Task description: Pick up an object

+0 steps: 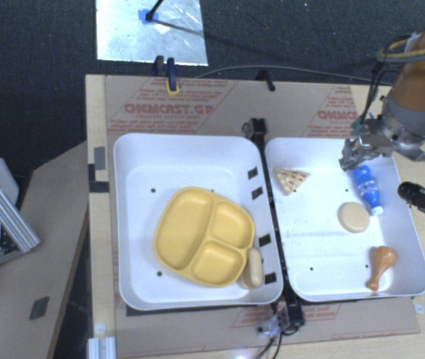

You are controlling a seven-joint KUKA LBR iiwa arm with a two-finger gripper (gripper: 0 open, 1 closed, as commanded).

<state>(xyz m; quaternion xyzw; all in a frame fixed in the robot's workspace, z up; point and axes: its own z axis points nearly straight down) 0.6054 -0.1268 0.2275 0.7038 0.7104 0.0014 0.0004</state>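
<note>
The bottle [366, 189] lies flat at the frame's right, in the right bin [325, 289]. The gripper [355, 154] sits at its upper end; finger state cannot be determined. The bottle is probably light, rigid, slippery and prone to rolling; grip across mid-body.

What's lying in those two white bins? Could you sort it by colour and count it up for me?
Yellow: 1, the divided tray in the left bin.
Beige or tan: 4, bread roll beside the tray, pizza slice, round cookie, drumstick.
Blue: 1, the bottle in the right bin.
Total: 6.
</note>
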